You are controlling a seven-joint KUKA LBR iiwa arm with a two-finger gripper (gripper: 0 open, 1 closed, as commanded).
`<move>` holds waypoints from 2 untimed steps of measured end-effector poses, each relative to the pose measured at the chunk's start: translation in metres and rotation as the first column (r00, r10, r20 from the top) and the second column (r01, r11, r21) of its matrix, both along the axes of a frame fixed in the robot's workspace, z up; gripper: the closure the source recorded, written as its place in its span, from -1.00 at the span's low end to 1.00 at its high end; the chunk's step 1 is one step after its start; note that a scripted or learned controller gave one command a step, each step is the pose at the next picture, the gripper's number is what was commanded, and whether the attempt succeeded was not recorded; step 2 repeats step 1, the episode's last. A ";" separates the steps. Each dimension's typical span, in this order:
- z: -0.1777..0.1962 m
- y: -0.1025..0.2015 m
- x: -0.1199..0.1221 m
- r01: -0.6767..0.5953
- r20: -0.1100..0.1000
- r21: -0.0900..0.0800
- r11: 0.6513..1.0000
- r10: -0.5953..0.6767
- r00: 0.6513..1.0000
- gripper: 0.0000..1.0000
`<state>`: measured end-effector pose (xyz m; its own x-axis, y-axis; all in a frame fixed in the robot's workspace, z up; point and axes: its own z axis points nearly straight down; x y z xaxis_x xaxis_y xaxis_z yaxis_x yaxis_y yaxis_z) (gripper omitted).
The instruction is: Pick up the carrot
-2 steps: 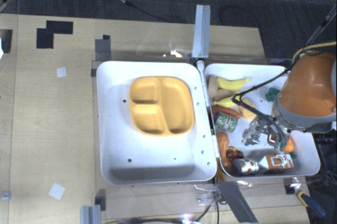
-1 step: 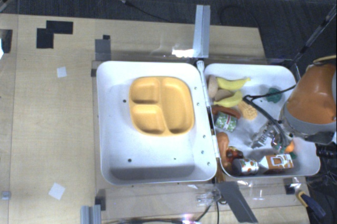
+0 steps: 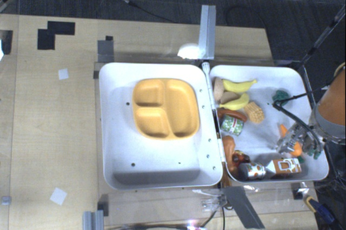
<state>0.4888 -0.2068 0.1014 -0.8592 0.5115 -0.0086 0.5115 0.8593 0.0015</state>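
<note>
gripper [image 3: 296,143] metal, over right bin [image 3: 270,73] | grip state: I cannot tell | carrot [image 3: 283,129] small, orange, tapered, just up-left of me | bottle [image 3: 273,168] below me, label unreadable

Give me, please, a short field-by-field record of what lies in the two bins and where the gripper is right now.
left bin: white bin holding a yellow divided tray
right bin: white bin with mixed toy food
bananas: two, at the bin's upper left
corn: one piece, right of the lower banana
green can, by the dividing wall
bottles: two lying along the lower edge
carrot: small orange piece, on the bin floor just above the gripper
gripper, low in the right bin, near the carrot
</note>
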 end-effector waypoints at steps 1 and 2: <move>0.066 0.033 0.001 0.299 0.002 0.004 0.954 -0.299 0.954 1.00; 0.066 0.033 0.001 0.299 0.002 0.004 0.954 -0.299 0.954 1.00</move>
